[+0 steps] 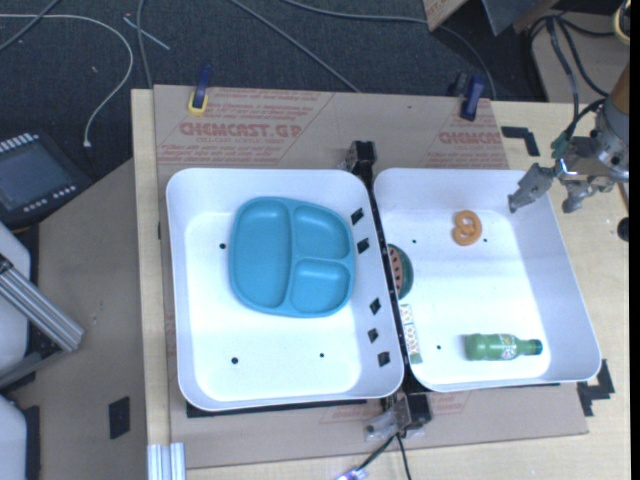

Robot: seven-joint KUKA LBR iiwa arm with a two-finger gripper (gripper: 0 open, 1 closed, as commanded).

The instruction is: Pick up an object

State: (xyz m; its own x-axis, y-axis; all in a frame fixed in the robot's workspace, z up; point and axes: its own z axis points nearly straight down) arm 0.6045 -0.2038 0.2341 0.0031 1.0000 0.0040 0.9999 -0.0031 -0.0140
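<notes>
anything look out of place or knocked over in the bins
The green bottle lies on its side near the front of the right bin instead of standing. The orange ring lies flat further back. The blue divided plate sits flat but turned at an angle in the left bin. Nothing looks spilled or broken.

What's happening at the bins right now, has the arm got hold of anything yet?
Nothing is held yet. The gripper sits over the upper right edge of the right bin, its jaws spread apart with nothing between them. In that bin an orange ring-shaped piece lies near the top and a green bottle lies on its side near the bottom. The left bin holds a blue divided plate. The orange piece is the nearer one to the gripper.
</notes>
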